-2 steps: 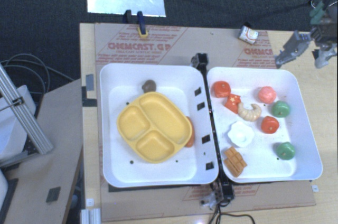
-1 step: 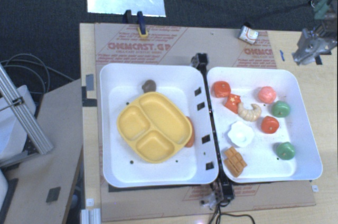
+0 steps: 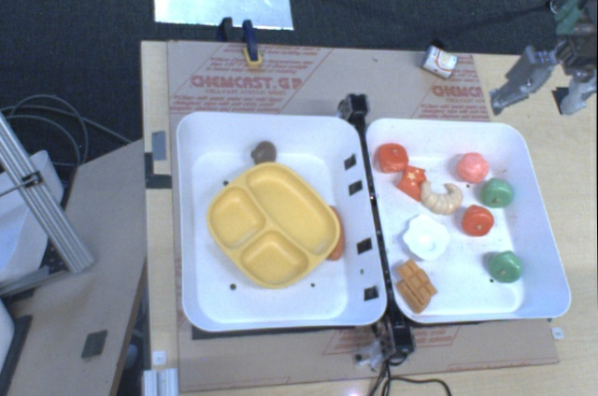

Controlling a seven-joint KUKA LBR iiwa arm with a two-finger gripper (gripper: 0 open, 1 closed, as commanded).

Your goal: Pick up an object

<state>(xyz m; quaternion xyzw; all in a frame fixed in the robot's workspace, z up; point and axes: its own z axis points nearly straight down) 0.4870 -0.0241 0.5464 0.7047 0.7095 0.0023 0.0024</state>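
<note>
Up at the far right corner of the bench, beyond the bins, we see the grey two-finger gripper (image 3: pixel 545 84) hanging above the cardboard sheet, its two fingers spread apart with nothing between them. We judge it is parked high and to the side so that the camera has a clean look at the candidates before any descent.

Every loose item that could serve as the object lies in the right-hand shallow white bin (image 3: pixel 547 287). We count a red tomato-shaped toy (image 3: pixel 391 157), a small red angular piece (image 3: pixel 412 182), a pale curved croissant-like toy (image 3: pixel 442 197), a pink round ball (image 3: pixel 472 167), a green round fruit (image 3: pixel 496 192), a second red round fruit (image 3: pixel 477 220), a white fried-egg-like disc (image 3: pixel 426 239), a brown waffle-patterned block (image 3: pixel 415 284) and a lower green ball (image 3: pixel 505 266).

The angular piece and the croissant toy touch each other, so we think fingers closing there could catch both. The lower green ball sits well apart from its neighbours and looks the easiest to straddle. The waffle block lies close to the bin's inner wall, which may crowd one finger.

The left-hand white bin (image 3: pixel 201 291) holds a yellow three-compartment plastic plate (image 3: pixel 271 224), with a small brown lump (image 3: pixel 263 151) just beyond its far edge and an orange thing (image 3: pixel 335 233) mostly tucked under its right rim. A small white can (image 3: pixel 439 60) lies on the cardboard near the gripper, outside both bins.
</note>
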